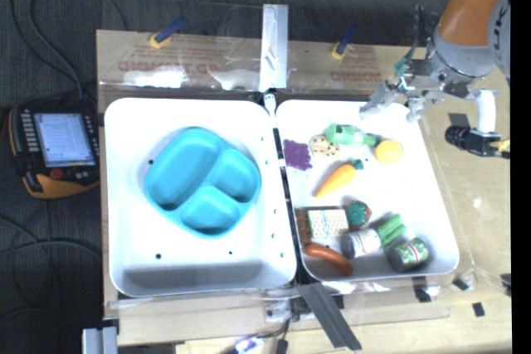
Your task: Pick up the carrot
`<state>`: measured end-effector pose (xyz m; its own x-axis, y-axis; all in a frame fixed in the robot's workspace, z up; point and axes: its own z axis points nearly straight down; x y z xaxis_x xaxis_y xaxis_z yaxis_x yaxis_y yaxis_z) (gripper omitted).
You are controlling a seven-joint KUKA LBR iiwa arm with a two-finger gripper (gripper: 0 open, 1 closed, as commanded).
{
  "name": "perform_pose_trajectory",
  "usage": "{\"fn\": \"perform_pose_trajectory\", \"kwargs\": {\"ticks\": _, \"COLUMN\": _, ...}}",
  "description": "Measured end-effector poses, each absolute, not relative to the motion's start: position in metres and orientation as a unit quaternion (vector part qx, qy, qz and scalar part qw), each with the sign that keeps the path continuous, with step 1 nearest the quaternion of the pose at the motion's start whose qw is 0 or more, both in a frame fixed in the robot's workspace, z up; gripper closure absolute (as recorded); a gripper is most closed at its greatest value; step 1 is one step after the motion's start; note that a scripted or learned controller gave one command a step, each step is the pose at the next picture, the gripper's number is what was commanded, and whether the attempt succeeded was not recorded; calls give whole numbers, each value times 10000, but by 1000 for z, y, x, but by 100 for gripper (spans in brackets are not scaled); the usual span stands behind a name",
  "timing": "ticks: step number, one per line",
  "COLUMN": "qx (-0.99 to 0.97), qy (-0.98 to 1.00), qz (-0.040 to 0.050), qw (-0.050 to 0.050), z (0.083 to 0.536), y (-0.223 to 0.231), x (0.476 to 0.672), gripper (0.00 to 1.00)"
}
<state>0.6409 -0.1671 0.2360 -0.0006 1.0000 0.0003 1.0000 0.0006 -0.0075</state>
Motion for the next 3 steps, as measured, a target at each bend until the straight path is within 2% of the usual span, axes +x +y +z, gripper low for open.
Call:
{"fn": "perform_pose_trajectory", "kwargs": {"ticks": 1, "qx": -7455, "qy": -6665, "qz": 30, "qw": 22, "z": 92, "y": -133, "x": 596, "gripper": 0}}
{"fn": "perform_pose_trajectory", "kwargs": {"ticks": 2, "qx": -7464, "qy": -6655, "qz": 41, "qw": 41, "z": 98, "y": -133, "x": 595, "gripper": 100}}
{"fn": "perform_pose_trajectory", "kwargs": {"ticks": 3, "qx": -7091, "qy": -7051, "qz": 29, "qw": 23, "z": 208, "y": -82, "x": 592, "gripper": 100}}
